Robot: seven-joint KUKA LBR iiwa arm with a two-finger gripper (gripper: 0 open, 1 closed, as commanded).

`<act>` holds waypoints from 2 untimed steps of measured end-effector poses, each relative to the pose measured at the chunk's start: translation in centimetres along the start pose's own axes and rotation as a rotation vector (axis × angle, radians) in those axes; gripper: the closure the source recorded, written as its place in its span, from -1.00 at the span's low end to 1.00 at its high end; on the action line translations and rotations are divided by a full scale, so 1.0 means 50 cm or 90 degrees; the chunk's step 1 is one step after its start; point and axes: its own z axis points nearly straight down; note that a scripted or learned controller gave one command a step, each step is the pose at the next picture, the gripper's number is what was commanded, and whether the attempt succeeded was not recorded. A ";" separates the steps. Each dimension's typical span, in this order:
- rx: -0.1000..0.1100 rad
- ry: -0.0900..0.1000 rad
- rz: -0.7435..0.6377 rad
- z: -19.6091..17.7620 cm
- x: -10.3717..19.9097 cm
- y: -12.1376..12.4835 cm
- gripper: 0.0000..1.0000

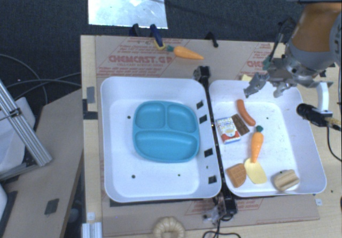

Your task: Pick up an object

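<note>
- The arm (315,29) is reaching in from the right side, grey with an orange part above the wrist, and it is hanging over the far edge of the right bin (299,146).
- The claw (266,87) is standing open – its two fingers are spreading apart, one near the far-left corner of the right bin and one more to the right, and nothing is sitting between them.
- The right bin is holding the food toys: a sausage (245,112) is lying just below the claw, apart from it, and a brown bar (240,124) and a small white-and-red carton (228,129) are lying just beside it.
- A carrot (257,144) with a green top is lying near the middle of this bin, and its tip is pointing to a yellow piece (256,172).
- A brown cracker (236,175) is touching the yellow piece on the left, and a bread roll (285,179) is lying in the near-right corner.
- The left bin (115,125) is carrying a blue divided plate (165,131), which is lying flat in its middle.
- A second carrot (185,53) is lying on the table (235,53) behind the two bins – outside both of them.
</note>
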 end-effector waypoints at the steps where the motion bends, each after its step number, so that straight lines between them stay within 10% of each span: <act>1: -0.008 -0.001 -0.001 -0.014 0.000 0.004 -1.00; 2: -0.006 -0.001 0.000 0.086 -0.009 0.023 -1.00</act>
